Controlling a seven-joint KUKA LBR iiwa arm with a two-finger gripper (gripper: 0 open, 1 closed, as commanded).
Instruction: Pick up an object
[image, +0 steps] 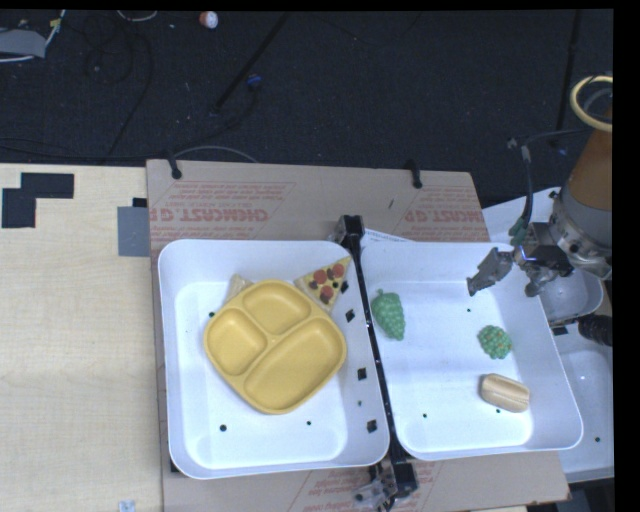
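— Taking the divider (365, 330) between the two bins as the mark, what lies left of it?

— The left bin (190, 440), with a sectioned tray (277, 346) in its middle. A pizza slice (327, 281) sits behind the tray, just beside the divider.

— And right of it?

— The right bin (440, 440). A grape bunch (389, 314) lies near the divider; a smaller leafy piece (494, 342) is well to the right, with a bread roll (504, 392) in front of it. The hand (512, 272) hangs over the bin's far right corner.

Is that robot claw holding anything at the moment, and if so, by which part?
Nothing is held. The gripper hangs open over the right bin, with no object between its fingers. The green broccoli piece and the bread roll lie below it, untouched.
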